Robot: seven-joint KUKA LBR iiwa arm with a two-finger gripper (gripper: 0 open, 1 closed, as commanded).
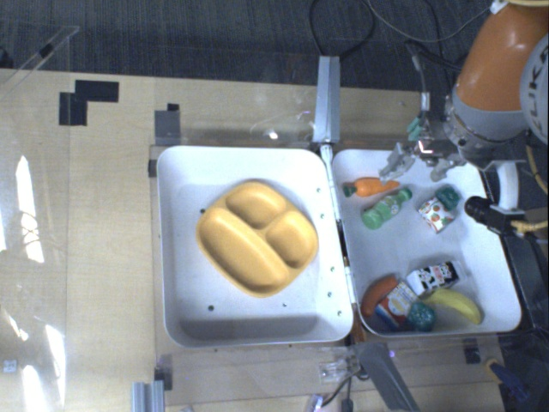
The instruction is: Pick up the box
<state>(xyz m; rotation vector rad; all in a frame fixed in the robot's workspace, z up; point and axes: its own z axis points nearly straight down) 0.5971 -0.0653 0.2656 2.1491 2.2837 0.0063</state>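
A small white box with red and green print (pixel 437 210) lies in the upper right part of the right bin (pixel 506 316). A black-and-white patterned carton (pixel 431 275) lies lower down, next to a banana (pixel 456 305). My gripper (pixel 419 163) hangs over the bin's far edge, above and a little left of the small box. It is open, its two metal fingers (pixel 397 160) spread apart with nothing between them.
A carrot (pixel 375 187) and a green bottle (pixel 385 209) lie just below the gripper. An orange-red item (pixel 377 292), a red-and-white pack (pixel 400 301) and a teal object (pixel 420 316) crowd the bin's near edge. The left bin (pixel 180 316) holds a yellow divided dish (pixel 257 237).
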